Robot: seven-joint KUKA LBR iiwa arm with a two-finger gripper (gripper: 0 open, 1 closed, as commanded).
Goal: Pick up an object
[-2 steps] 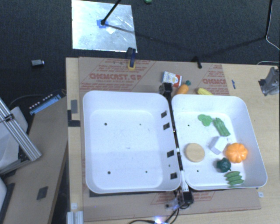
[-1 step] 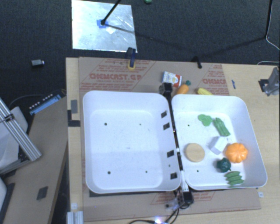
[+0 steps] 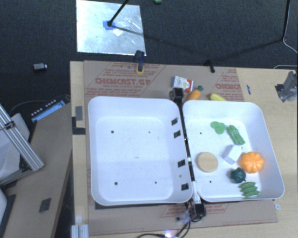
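Six toys crowd the right bin (image 3: 267, 139), so grabbing the orange pumpkin (image 3: 251, 161) risks snagging the touching grey block (image 3: 230, 154); gripper state: can't tell.

On the side the arm reaches in from, a grey metal piece (image 3: 287, 87) is cut off by the frame's edge; I cannot tell what it is. A thin cable (image 3: 285, 28) above it runs out of the top edge. On the far side from the arm, a slanted metal frame (image 3: 16, 144) is cropped by the left edge. A small green thing (image 3: 158, 1) is clipped at the top. The packet (image 3: 182, 83) behind the bins has print too small for me to read. Wires (image 3: 179, 228) at the bins' near junction run off the bottom edge.
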